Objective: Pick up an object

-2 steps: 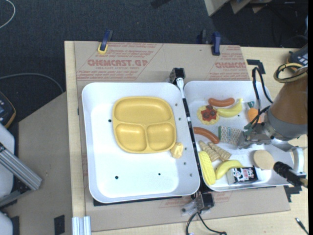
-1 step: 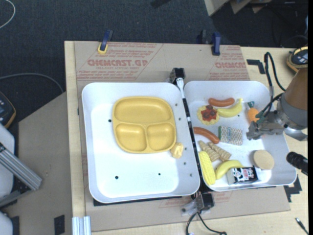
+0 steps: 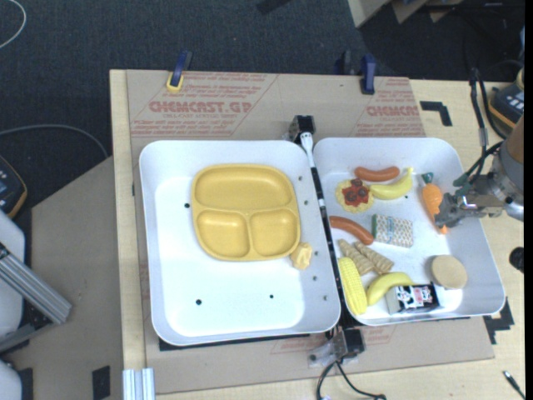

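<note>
Camera view, looking down at a slant: the tool (image 3: 450, 212) sits low over the right bin (image 3: 473, 167), near that bin's right rim, with the grey arm (image 3: 508, 192) coming in behind it from the right. Whether it is clenched or released cannot be told from here, and nothing shows plainly between its tips, so the pick looks not yet made. The nearest candidate is the carrot (image 3: 431, 199), lying touching or just beside the tool's far-left side; a round tan biscuit (image 3: 449, 271) lies near, toward the front rim, and a wrapped snack (image 3: 393, 230) lies further left. Beyond that, well apart from the tool, are a sausage (image 3: 376, 173), a banana (image 3: 393, 189) and a corn cob (image 3: 353, 284). Still to come, by my reading: closing on one item and lifting it. Open room is tight: the rim runs close behind the tool, while a bare white patch lies between it and the wrapped snack. The left bin (image 3: 166, 248) with its yellow tray (image 3: 246, 211) lies far off.
</note>
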`<state>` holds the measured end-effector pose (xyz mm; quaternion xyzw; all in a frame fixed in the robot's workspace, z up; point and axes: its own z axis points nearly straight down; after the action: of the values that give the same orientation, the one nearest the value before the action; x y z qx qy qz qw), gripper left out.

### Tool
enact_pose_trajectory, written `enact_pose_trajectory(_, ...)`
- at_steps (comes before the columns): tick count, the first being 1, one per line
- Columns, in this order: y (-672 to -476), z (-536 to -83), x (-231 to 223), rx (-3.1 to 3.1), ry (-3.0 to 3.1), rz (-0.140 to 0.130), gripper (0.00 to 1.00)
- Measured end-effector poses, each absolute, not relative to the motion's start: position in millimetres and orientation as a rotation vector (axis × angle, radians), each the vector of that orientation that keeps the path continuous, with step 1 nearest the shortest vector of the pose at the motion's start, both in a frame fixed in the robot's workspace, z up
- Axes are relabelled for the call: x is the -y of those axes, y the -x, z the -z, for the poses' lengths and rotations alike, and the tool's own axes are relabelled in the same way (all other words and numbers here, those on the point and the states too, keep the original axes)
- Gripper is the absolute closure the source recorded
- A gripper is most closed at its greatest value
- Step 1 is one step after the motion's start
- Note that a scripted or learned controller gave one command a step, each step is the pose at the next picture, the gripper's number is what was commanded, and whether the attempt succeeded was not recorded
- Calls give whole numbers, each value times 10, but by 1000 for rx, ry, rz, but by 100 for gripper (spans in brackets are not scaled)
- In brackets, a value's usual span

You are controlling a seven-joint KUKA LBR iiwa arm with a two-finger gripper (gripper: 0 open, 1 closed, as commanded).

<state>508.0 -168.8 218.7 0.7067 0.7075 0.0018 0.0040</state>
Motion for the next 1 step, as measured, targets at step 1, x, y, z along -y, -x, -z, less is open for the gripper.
enact_pose_trajectory(1,-5088,-2253,1689,-2220,-2217,-2,100)
